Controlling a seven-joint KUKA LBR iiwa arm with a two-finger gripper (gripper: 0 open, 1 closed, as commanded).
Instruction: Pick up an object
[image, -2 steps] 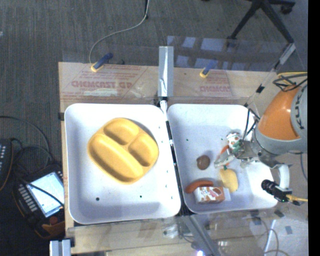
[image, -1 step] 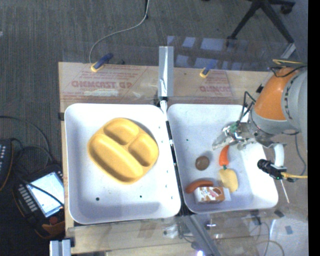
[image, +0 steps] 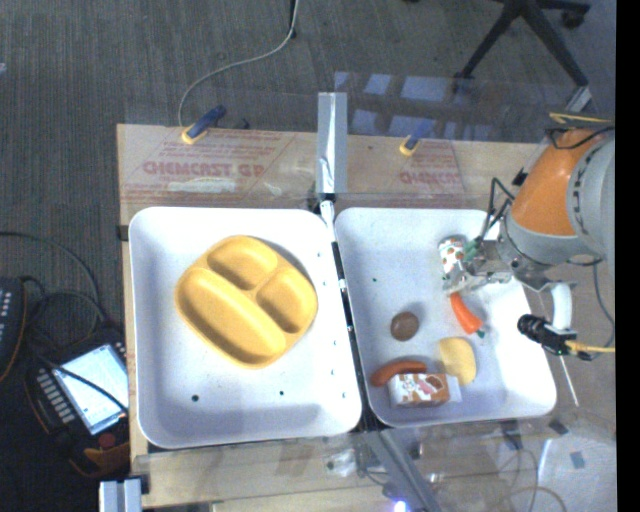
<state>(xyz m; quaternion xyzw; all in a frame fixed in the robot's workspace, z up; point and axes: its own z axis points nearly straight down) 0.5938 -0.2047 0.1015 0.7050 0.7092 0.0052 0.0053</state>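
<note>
Gripper: you see it low over the right bin, near its right wall; you cannot tell how its fingers stand.
Carrot: just below the gripper.
Other items: brown ball, sausage, yellow piece.
Left bin: holds a yellow divided tray.

Yellow divided tray seen in left bin. In right bin: brown ball, carrot, sausage, yellow piece, labelled packet. Gripper positioned by patterned object, above carrot.
</note>
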